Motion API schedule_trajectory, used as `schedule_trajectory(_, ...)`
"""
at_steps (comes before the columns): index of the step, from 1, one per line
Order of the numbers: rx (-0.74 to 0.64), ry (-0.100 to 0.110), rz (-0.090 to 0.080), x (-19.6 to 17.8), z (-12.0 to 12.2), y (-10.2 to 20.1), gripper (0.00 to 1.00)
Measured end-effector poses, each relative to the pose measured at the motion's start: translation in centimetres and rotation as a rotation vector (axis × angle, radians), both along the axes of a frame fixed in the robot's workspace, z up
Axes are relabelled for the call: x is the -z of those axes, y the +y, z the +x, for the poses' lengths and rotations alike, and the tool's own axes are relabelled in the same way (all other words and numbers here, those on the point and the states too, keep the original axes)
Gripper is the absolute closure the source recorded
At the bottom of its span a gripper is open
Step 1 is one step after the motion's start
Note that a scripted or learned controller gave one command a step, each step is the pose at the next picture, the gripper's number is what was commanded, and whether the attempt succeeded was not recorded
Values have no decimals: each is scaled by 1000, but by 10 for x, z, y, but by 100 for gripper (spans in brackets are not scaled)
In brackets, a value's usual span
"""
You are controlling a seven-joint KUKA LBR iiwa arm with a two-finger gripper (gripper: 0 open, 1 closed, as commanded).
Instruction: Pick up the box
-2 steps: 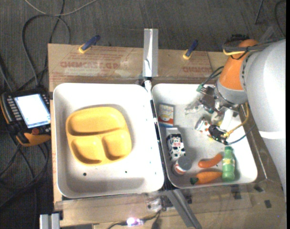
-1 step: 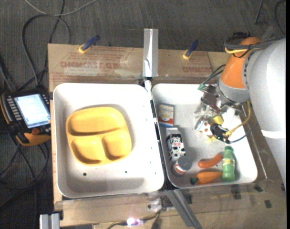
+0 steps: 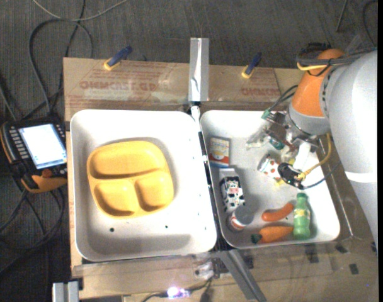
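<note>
The box [image 3: 219, 151] is small, white with orange and blue print. It lies flat near the left wall of the right bin [image 3: 333, 197], in its upper part. My gripper [image 3: 271, 142] hangs over the upper right part of the same bin, below the orange wrist band [image 3: 308, 102]. It is off to the right of the box and apart from it. Cables and wrist hardware clutter the gripper's tip. Nothing from the bin is seen lifted by it.
The left bin [image 3: 84, 168] holds a yellow divided tray [image 3: 131, 176]. In the right bin lie a black-and-white patterned item [image 3: 232, 192], a grey cup [image 3: 243, 218], two orange carrots [image 3: 274, 233], a green bottle [image 3: 301, 216] and a small white spotted thing [image 3: 270, 166].
</note>
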State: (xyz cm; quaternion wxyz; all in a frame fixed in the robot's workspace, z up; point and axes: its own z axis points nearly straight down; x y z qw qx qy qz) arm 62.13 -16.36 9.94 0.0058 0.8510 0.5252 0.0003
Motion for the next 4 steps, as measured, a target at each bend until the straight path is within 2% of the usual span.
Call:
schedule_trajectory(1, -2, 3, 0, -8, 0, 1, 100)
schedule_trajectory(2, 192, 12, 12, -20, -55, 36, 100)
schedule_trajectory(3, 221, -8, 4, 8, -77, 63, 100)
schedule_trajectory(4, 283, 9, 6, -103, -60, 65, 100)
